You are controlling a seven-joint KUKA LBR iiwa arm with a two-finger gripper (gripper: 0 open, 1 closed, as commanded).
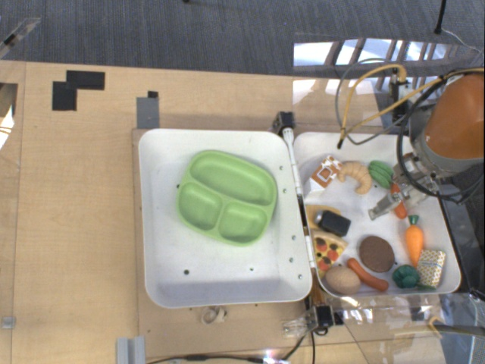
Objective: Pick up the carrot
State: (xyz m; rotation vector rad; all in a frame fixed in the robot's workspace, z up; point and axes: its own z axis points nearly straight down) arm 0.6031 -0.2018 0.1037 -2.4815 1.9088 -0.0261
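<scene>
You see the carrot [414, 241] lying in the right bin [452, 279], toward its right side, tip pointing near, between a brown disc [376, 253] and a wafer [432, 267]. Your gripper [388, 204] hangs just left and far of it; I cannot tell how it stands.

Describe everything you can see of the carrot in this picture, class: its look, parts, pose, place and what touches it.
The carrot is a small orange toy, plastic by its look, with a green top. It lies in the right bin, near its right side, green end pointing away from the camera and tip towards it. A brown round piece lies to its left, a patterned block just below it. The gripper hangs up and left of it, not touching.
</scene>
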